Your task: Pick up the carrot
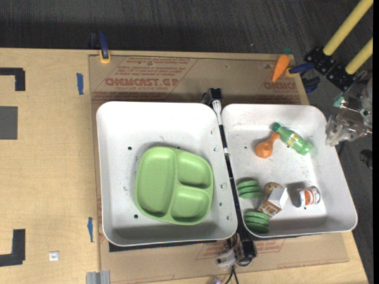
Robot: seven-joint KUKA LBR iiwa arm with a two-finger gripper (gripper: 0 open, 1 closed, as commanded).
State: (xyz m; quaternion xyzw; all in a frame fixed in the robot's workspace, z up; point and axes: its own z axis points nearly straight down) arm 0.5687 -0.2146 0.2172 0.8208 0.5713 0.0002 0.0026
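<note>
While the gripper point(342, 130) hangs at the right bin's point(331, 215) three o'clock rim, its state I cannot tell, the carrot point(266, 146) lies inside at eleven o'clock, touching the green bottle point(292, 138).

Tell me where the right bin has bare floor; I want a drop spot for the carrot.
Free: the right white bin's far-left corner, beyond the orange carrot, and the middle strip between the green plastic bottle and the red-labelled can. Crowded: the near edge, with green dumbbell, small carton and can.
</note>
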